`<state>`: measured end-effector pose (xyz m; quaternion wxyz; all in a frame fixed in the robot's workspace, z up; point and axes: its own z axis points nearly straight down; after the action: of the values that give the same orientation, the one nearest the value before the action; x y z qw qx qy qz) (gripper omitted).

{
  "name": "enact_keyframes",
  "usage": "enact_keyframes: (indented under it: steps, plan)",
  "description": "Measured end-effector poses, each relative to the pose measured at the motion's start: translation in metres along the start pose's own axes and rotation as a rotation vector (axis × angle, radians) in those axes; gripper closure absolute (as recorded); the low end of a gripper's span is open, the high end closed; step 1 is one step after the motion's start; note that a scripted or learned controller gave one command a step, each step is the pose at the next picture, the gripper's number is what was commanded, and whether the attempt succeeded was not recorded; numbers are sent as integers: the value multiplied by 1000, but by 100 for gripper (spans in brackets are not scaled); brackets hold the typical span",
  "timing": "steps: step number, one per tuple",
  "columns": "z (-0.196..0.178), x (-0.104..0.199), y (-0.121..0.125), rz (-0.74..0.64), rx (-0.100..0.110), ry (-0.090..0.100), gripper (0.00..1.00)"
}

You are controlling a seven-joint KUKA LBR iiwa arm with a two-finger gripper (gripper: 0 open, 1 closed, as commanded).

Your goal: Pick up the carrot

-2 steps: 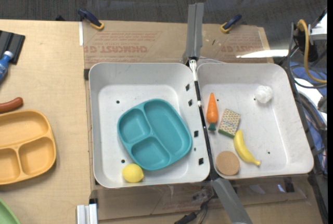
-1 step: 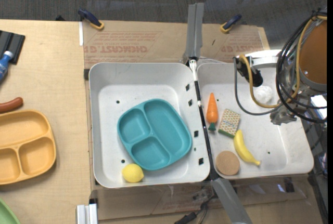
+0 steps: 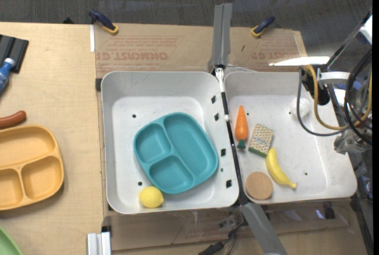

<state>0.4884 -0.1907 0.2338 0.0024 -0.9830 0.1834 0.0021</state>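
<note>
The carrot point(image 3: 241, 124) lies in my right bin point(image 3: 331, 186) against its left wall, long axis running toward the back; it lies leftward of my reach; my grip's state I cannot tell

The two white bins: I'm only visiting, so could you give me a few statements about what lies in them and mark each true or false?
1. The orange toy carrot with a green end lies in the right white bin. True.
2. The teal plastic plate with three compartments lies in the right bin. False: it lies in the left white bin.
3. The yellow toy banana lies in the same bin as the carrot. True.
4. The round yellow lemon-like toy sits inside a compartment of the teal plate. False: it sits on the bin floor at the plate's near edge.
5. The flat round brown disc lies beside the banana. True.
</note>
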Motion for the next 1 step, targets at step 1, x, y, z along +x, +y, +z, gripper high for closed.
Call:
enact_keyframes:
  steps: [1]
  plan:
    - [65,8,-7,275,0,-1,100]
